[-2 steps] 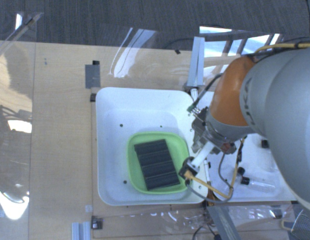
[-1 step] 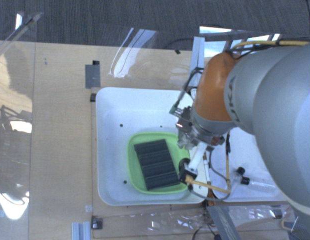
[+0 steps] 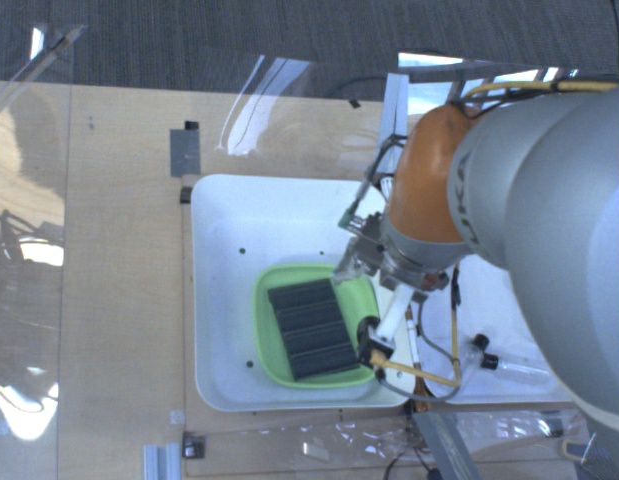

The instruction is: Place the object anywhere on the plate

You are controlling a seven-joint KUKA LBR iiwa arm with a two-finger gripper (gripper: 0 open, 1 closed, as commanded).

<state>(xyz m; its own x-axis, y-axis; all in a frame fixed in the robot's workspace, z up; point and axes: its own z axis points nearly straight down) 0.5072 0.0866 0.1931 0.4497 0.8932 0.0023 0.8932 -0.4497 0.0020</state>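
— Pale wood bench (image 3: pixel 109 318), dark ribbed carpet (image 3: pixel 239 8) behind it, white bin (image 3: pixel 219 268) on top.
— And the object?
— Dark ribbed block (image 3: pixel 311 328) lies flat on the green plate (image 3: pixel 261 318). Gripper (image 3: pixel 351 263) hangs over the plate's rim nearest the arm; spread or pressed together, I cannot tell.

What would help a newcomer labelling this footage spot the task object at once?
Find the white bin at the view's left; a lime-green plate lies near its lower edge. On the plate rests the object: a flat rectangular slab, dark grey and ribbed, unlike the smooth plate.
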